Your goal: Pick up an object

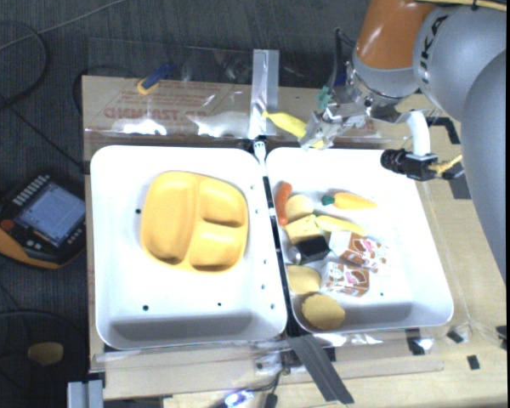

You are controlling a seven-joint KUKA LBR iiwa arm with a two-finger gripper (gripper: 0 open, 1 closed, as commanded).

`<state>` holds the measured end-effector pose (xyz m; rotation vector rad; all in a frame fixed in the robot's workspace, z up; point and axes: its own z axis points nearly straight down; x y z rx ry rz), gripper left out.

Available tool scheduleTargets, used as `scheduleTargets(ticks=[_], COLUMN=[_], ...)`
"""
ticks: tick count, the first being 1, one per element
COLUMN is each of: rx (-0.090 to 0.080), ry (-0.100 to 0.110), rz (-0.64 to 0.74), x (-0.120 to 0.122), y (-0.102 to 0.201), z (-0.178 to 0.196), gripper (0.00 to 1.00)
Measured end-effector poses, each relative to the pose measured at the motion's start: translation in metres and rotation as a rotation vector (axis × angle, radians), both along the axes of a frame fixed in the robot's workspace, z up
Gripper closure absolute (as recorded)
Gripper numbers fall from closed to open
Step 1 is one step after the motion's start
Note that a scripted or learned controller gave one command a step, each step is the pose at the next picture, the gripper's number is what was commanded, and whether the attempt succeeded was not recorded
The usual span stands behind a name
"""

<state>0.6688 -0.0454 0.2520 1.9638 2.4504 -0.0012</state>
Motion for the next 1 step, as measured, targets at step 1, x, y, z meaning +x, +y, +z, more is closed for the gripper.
scheduleTargets(ticks=[1], rx=[-0.002], ry=[0.004], rz=[-0.485], x=[-0.018], y=[-0.0442], z=[-0.0664], gripper=[1.0])
